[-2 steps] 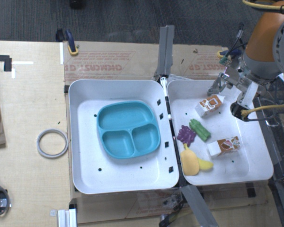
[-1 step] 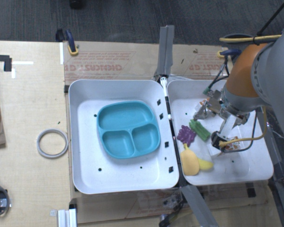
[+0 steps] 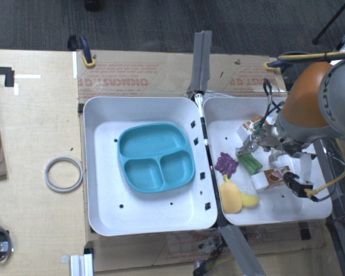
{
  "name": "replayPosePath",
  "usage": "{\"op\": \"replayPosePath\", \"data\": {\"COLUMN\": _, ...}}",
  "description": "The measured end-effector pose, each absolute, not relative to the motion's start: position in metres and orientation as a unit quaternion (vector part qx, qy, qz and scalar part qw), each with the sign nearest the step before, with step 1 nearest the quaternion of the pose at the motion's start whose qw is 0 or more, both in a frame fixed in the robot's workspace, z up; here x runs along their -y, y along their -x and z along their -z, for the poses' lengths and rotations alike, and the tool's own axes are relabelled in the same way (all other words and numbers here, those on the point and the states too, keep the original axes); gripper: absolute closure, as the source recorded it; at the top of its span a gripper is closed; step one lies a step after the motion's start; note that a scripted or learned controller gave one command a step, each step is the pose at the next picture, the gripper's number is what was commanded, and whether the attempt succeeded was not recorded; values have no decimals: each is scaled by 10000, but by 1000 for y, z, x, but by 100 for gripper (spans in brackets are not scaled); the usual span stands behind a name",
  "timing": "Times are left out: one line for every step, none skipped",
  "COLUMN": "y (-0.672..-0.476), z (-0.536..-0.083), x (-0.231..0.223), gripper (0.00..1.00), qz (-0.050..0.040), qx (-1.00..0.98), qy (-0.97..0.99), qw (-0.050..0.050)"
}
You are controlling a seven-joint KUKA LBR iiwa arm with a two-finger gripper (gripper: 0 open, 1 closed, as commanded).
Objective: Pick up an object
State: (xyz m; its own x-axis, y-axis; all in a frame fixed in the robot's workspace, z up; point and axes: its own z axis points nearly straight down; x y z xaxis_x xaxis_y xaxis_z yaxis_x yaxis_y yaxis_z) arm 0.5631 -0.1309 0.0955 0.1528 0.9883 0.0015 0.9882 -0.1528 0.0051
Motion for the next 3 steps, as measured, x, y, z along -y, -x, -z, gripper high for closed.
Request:
{"op": "replayPosePath", "data": {"y": -560, "z": -100, "x": 132, "gripper": 100, "qz": 10, "qx": -6488, "qy": -7609, "qw": -12}}
{"op": "replayPosePath", "data": {"y": -563, "z": -91, "x": 130, "gripper": 100, "qz": 12, "qx": -5461, "qy": -8377, "qw": -9}}
{"op": "replayPosePath", "data": {"y": -583, "z": -282, "x": 101, "gripper": 100, "qz": 15, "qx": -6091, "qy": -7931, "qw": 1}}
